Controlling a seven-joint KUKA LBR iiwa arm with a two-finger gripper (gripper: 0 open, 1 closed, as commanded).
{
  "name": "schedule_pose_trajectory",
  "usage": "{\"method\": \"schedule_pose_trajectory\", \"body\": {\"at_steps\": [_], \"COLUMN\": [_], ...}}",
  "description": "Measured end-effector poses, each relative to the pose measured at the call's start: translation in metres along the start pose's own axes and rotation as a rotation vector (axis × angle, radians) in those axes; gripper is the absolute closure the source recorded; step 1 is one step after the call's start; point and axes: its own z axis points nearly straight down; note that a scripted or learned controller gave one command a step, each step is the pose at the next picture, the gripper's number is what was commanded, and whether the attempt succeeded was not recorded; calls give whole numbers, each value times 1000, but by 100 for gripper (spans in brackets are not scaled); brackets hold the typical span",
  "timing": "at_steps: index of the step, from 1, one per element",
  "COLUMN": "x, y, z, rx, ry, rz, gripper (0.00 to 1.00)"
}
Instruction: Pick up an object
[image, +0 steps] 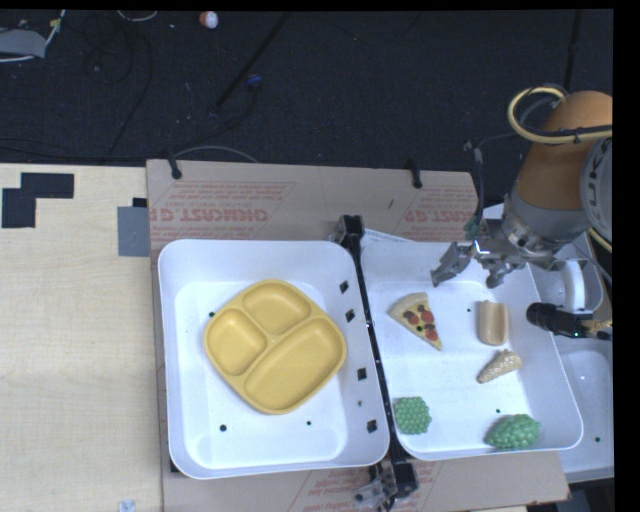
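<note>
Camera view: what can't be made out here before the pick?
- Right bin: far right corner hidden behind the end effector and wrist.
- Arm: cut off by the right edge.
- Left green lump and right green lump: too small to identify.
- Tan piece: too blurred to identify.

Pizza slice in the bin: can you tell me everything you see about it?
The pizza slice is a toy-like wedge, maybe plastic: yellow top with red and dark spots, tan crust at its upper-left edge, tip pointing lower right. It lies flat in the right bin, in the upper part near its left wall. Only the bin floor touches it.
</note>
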Motion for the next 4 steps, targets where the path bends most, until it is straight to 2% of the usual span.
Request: {"method": "schedule_pose_trajectory", "body": {"at_steps": [1,2,3,4], "x": [5,6,5,-2], "y": [-9,-7,-4,2], "z": [58,106,90,31], "rx": [2,-6,-15,-7], "ry": [1,3,0,-2], "rz": [2,3,3,1], "gripper": [0,0,100,100]}}
